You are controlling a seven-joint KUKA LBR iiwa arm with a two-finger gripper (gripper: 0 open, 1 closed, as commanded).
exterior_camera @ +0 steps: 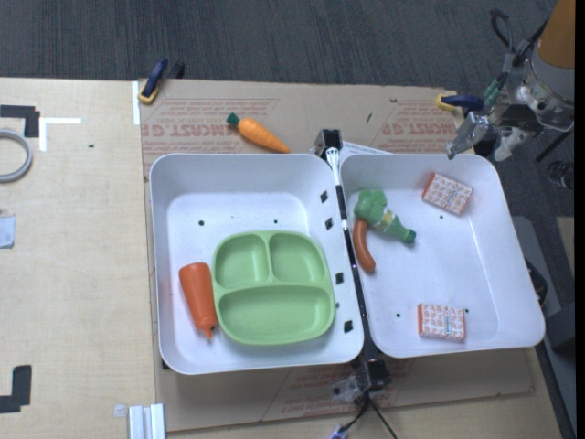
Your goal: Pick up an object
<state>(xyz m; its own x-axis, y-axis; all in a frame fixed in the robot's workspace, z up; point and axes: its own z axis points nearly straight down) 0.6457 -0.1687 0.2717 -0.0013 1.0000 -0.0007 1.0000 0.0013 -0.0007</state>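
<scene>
**Operator:** Where is the gripper, and what do its fingers hold?

**Legend:** You see the gripper [475,143] at the upper right, above the far right corner of the right bin [512,273]. Its fingers [457,146] point down and to the left, slightly parted, with nothing between them. They hang over the bin's rim, apart from every object inside. The arm [558,35] enters from the right edge, its orange band at the frame's top corner.

**Operator:** Which objects lie in that bin?

**Legend:** You find four. A red-patterned packet [447,193] lies tilted near the far right corner, nearest the gripper. A green bottle [382,217] lies on its side near the left wall, and a small sausage [364,246] lies just below it, close to the divider. A second patterned packet [442,322] rests near the front wall.

**Operator:** And the left bin?

**Legend:** In the left bin [174,208] you see a green divided plate [272,287] with three compartments toward the front. An orange carrot [197,296] lies just beside the plate's left edge.

**Operator:** Anything outside the bins?

**Legend:** A smaller carrot with a green top [258,133] lies on the cardboard sheet [210,122] behind the left bin. A blue and yellow clamp [153,80] grips that sheet's far left corner.
</scene>
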